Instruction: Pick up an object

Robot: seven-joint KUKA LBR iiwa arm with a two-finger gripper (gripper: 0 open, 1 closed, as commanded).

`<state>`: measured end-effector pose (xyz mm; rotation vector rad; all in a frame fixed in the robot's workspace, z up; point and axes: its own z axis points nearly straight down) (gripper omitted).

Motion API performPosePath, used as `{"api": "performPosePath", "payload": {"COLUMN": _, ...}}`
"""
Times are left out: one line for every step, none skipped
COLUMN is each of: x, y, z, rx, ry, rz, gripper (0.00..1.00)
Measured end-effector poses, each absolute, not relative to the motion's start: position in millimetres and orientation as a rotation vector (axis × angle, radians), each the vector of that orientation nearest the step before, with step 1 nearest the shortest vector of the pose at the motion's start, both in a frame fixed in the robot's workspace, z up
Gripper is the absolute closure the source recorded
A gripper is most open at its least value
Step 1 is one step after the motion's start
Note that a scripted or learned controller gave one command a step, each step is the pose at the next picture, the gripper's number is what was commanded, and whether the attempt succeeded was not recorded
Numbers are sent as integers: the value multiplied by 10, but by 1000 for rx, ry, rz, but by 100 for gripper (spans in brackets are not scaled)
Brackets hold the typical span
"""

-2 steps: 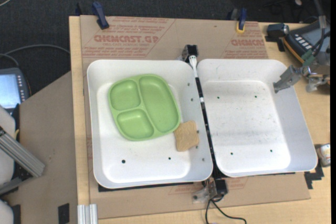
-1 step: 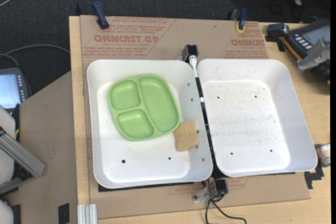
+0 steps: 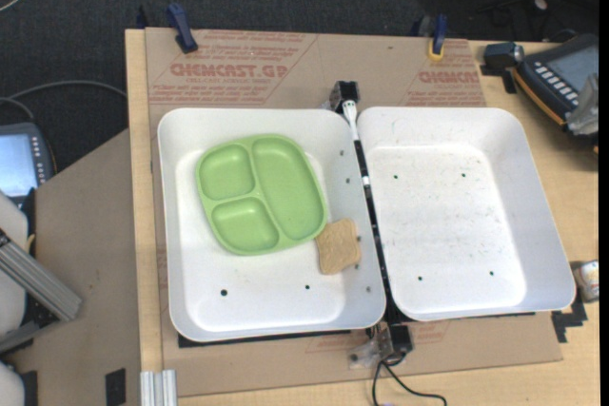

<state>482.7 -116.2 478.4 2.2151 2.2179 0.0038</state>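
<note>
While two things lie in the left bin, the tan sponge-like block looks the easier pick: probably light, soft and compressible, so fingers could close across its short sides. It rests near the bin's right wall, touching the lower right rim of the green divided plate, which sits toward the bin's far middle. That plate seems stiff, smooth and low, graspable only by its rim. The gripper's state I cannot tell.
</note>
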Motion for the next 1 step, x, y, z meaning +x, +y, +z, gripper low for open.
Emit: {"api": "performPosePath", "payload": {"x": 4783, "y": -1046, "z": 3637, "rx": 2229, "ry": 2228, "rz": -11, "gripper": 100}}
